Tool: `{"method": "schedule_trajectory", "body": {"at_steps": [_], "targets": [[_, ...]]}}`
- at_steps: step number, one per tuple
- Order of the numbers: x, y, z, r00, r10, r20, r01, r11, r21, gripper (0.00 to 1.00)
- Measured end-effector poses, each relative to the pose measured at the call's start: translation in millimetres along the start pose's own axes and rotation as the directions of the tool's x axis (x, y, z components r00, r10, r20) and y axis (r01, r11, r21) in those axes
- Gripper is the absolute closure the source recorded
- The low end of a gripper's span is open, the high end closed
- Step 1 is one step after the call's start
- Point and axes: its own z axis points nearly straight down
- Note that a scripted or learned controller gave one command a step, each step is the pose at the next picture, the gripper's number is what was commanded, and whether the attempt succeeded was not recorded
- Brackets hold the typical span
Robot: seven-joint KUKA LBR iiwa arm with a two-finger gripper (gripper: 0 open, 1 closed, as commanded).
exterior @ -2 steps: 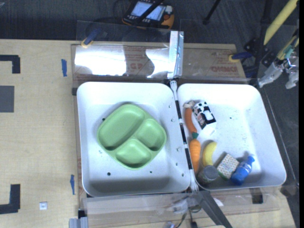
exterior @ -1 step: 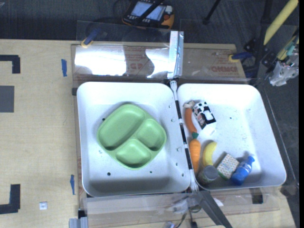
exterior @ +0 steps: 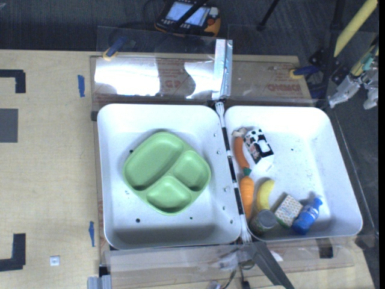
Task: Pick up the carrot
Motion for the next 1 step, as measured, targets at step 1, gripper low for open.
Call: {"method": "schedule_trajectory", "body": {"at_steps": [1], "targets": [[0.8, 1.4, -11.2, 1.000, -0.003, 0.004, 0.003, 1.000, -0.005, 1.00]]}}
